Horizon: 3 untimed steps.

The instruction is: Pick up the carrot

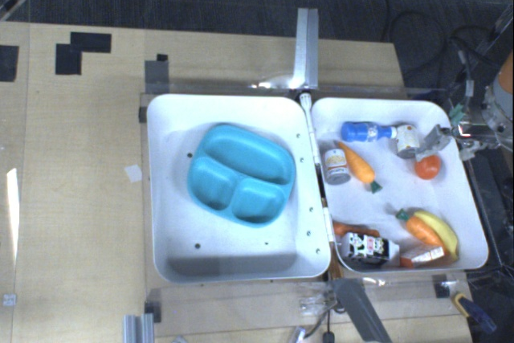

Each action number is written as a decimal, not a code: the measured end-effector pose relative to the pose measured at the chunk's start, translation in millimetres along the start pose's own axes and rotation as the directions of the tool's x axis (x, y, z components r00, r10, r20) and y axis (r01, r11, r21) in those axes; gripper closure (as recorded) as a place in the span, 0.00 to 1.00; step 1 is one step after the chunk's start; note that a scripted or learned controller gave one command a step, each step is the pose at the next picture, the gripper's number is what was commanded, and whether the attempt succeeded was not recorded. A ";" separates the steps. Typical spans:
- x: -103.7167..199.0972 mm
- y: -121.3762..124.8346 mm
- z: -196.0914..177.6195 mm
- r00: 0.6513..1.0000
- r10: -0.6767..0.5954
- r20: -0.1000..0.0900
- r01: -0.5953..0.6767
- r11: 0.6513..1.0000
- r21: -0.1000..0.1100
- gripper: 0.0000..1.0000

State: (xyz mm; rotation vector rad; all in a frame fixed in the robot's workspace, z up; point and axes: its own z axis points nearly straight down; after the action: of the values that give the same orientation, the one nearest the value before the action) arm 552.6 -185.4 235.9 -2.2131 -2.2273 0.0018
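Carrot (359, 165) lies untouched in the right bin (474, 209), toward ten o'clock from the bin's middle, beside a small jar (335, 165). The gripper (438, 136) hovers at the bin's two o'clock edge; I cannot tell its jaws' state. The pick remains undone.

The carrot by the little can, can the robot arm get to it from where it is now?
Probably yes. The carrot lies in the open with nothing on top of it. A small can sits close on one side, so the gripper, now near the tomato, might bump it.
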 end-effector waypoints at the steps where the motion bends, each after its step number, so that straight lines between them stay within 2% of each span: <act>1: 57.0 31.8 66.7 0.981 -0.194 -0.001 0.194 0.981 0.001 0.00; 2: 56.8 31.8 66.6 0.981 -0.194 -0.001 0.194 0.981 0.001 0.00; 3: 87.7 38.8 140.3 0.998 -0.056 0.003 0.056 0.998 -0.004 0.00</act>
State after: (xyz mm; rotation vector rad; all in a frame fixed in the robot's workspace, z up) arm 590.5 -97.3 95.5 -2.1532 -2.2917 0.0008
